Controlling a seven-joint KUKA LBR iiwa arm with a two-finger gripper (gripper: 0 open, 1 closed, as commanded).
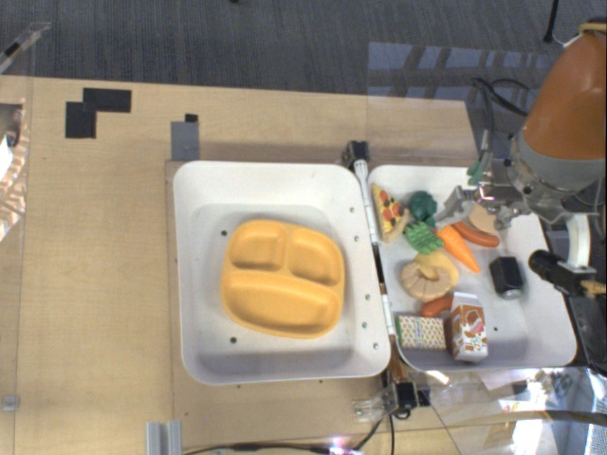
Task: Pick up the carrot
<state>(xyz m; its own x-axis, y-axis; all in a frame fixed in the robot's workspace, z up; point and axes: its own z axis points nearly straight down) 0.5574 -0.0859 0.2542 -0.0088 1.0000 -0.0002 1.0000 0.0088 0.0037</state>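
The claw hangs just over the carrot in the right bin, its opening hard to tell, broccoli and sausage crowding close.

The tan wooden tabletop carries two shallow white bins side by side, touching along their inner edges. The left bin sits near the middle; the right bin reaches toward the right edge. Black squares mark the tabletop's far left part.

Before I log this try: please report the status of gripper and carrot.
Gripper above right bin, fingers unclear. Carrot lying free in bin. Sausage and broccoli crowd it.
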